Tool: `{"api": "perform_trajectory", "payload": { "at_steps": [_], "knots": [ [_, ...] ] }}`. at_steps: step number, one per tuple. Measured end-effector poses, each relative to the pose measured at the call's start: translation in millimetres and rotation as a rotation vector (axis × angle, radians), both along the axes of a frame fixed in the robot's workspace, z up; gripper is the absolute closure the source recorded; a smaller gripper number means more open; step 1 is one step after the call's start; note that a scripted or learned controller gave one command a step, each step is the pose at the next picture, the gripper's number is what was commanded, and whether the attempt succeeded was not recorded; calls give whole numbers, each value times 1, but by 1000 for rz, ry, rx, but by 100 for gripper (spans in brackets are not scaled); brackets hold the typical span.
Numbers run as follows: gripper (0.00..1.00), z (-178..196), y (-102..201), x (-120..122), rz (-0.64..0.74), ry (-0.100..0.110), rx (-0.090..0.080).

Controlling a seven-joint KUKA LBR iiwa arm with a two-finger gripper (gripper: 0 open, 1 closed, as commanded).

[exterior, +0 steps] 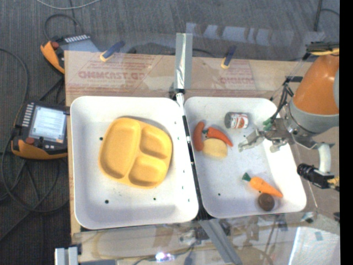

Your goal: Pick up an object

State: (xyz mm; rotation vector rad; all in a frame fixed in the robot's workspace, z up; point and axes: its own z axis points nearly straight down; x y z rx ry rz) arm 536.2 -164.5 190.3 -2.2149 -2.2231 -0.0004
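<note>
My gripper (260,142) hangs over the right bin (231,200), near its right wall, with its fingers spread open and nothing between them. A small tin can (237,120) lies just up and left of it. Further left a red sausage-shaped toy (198,136), an orange-red pepper (220,135) and a pale yellow lump (215,149) huddle together. A toy carrot (263,185) with a green top lies below the gripper. A brown ball (266,202) sits by the bin's near right corner.
The left bin (88,203) holds a yellow divided plate (136,151). The arm's orange band (319,84) looms over the right bin's right edge. A hand-held controller (41,128) lies on the floor to the left of the bench.
</note>
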Motion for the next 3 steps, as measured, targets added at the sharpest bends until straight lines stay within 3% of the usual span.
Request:
{"api": "perform_trajectory", "payload": {
  "at_steps": [1, 2, 3],
  "knots": [
    [0, -101, -35, -49, -51, -12, -3],
    [100, -91, -36, -47, -51, -16, -5],
    [100, 3, -2, -33, -77, 0, -4]
  ]
}}
